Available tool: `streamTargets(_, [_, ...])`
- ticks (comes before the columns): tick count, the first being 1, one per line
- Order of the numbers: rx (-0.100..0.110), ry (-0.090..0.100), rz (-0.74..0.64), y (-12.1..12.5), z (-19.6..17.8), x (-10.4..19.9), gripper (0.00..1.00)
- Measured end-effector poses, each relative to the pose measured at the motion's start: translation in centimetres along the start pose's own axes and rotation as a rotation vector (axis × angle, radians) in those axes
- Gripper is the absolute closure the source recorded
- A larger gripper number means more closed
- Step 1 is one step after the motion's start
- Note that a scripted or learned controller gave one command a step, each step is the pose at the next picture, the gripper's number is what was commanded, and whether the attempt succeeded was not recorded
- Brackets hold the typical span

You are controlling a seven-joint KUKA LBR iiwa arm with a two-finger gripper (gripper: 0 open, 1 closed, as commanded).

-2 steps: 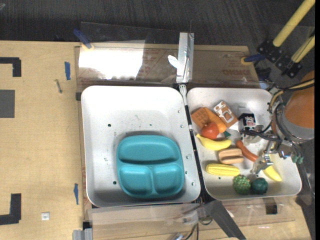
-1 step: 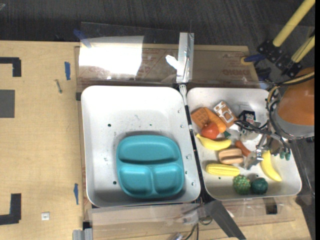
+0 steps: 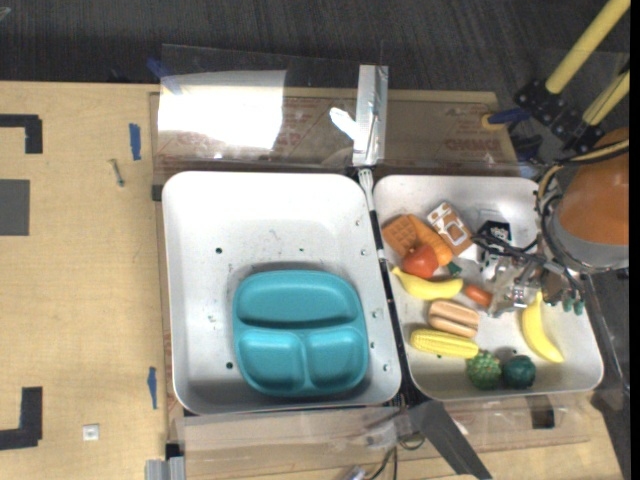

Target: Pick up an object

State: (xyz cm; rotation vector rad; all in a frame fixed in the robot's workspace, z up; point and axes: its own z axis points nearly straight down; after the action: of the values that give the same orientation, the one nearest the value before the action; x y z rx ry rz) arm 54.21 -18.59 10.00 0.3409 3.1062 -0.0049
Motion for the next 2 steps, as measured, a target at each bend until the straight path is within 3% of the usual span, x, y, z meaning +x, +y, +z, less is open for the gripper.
streamTargets(1, [-0.002, 0.003, -0.231, 0.8, -12.4, 0.4, 1.0])
streamTargets(2, [-0.004, 0.004, -0.561, 0.1, -16.9, -5.1, 1.0])
